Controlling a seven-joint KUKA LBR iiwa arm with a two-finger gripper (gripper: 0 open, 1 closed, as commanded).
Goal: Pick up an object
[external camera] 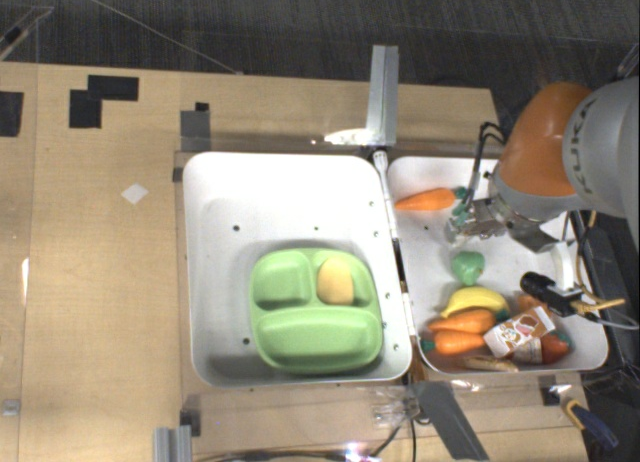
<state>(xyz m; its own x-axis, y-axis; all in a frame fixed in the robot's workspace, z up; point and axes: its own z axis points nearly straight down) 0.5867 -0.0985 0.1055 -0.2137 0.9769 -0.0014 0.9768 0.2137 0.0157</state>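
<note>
The arm (580, 150) comes in from the right and bends down over the right bin (600, 355). Its gripper (468, 225) hangs low in that bin, just above a small green toy (466, 267). I think the green toy is the thing it wants to pick up, because the gripper sits right over it. The green toy is still lying on the bin floor, so nothing is picked up yet. I cannot tell if the gripper is open or closed; it is too small and dark to see.

A toy carrot (427, 200) lies just beside the gripper, up and to its left, near the bin's top edge. Below the green toy there is a pile of toys in the bin's bottom corner: a yellow banana (474, 300), two more carrots (458, 333), and a little printed packet (518, 334). They are squeezed close together, so they would be hard to grab one at a time. The green toy sits alone, which makes it the easy pick.

In the left bin (215, 200) a green tray with sections (300, 335) holds one yellow toy (336, 280), maybe a lemon, in its top right section.
</note>
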